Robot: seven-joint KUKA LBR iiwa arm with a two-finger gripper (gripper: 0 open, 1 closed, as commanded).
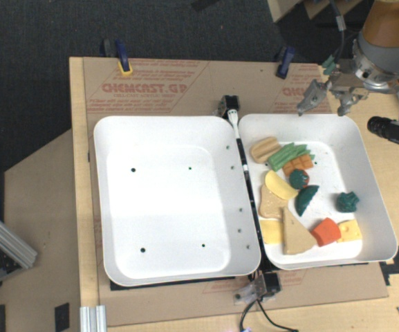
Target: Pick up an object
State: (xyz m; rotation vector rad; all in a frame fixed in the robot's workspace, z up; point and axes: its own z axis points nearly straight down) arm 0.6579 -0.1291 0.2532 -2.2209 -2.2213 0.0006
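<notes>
My gripper (329, 99) hangs above the far rim of the right bin (372, 185), its two fingers spread apart and nothing between them. Below it, in that bin, lie several toy foods: a tan hot-dog bun (264, 148), green beans (286, 155), an orange carrot piece (300, 163), a yellow banana slice (279, 185), a dark green round piece (298, 179), a teal wedge (305, 199), a teal broccoli (347, 201), a red block (326, 232), a yellow cheese cube (350, 230) and a tan bread slice (295, 234).
The left bin (168, 199) adjoins the right one along a black hinge strip (244, 178). Both rest on a brown board (178, 88) held by blue clamps (122, 56). A black part (393, 128) sticks out at the right edge.
</notes>
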